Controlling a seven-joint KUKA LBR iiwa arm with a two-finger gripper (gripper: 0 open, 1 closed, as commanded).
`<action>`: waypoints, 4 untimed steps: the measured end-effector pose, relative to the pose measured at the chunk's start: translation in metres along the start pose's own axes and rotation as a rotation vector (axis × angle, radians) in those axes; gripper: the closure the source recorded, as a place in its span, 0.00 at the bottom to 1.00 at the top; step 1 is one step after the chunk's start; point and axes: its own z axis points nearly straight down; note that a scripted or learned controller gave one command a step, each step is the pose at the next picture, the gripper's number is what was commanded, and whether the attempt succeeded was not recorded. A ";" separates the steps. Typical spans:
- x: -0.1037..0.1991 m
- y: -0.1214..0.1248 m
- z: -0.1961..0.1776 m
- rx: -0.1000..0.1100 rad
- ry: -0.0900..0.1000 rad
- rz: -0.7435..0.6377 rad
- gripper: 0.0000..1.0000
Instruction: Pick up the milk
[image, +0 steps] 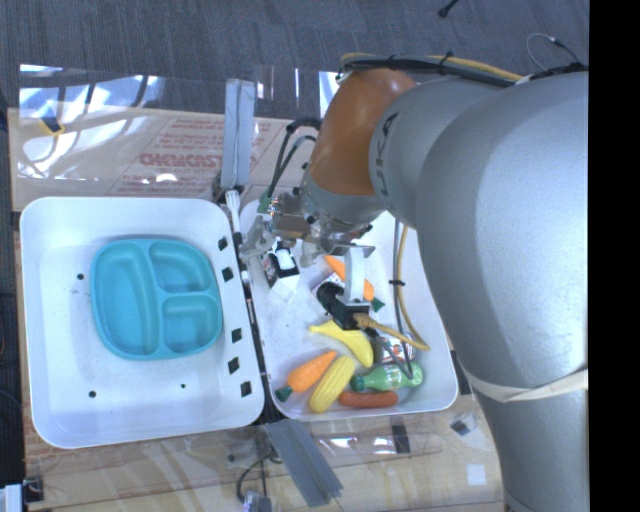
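Camera view: milk (283, 262) lies just beside the jaws, right bin (287, 328).

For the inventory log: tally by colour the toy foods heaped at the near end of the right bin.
Yellow: 2, banana and corn cob
Orange: 1, carrot
Green: 1, bottle
Red: 1, long red piece
Total: 5

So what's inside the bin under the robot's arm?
At its near end: a banana, corn cob, carrot, green bottle and a red piece. The arm covers the bin's far and right-hand parts, so whatever lies there is hidden.
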 end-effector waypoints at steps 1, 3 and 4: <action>-0.092 0.005 0.069 -0.002 0.000 -0.025 0.00; -0.105 0.058 0.034 -0.003 0.001 -0.057 0.00; -0.083 0.047 0.079 -0.021 -0.001 -0.068 0.00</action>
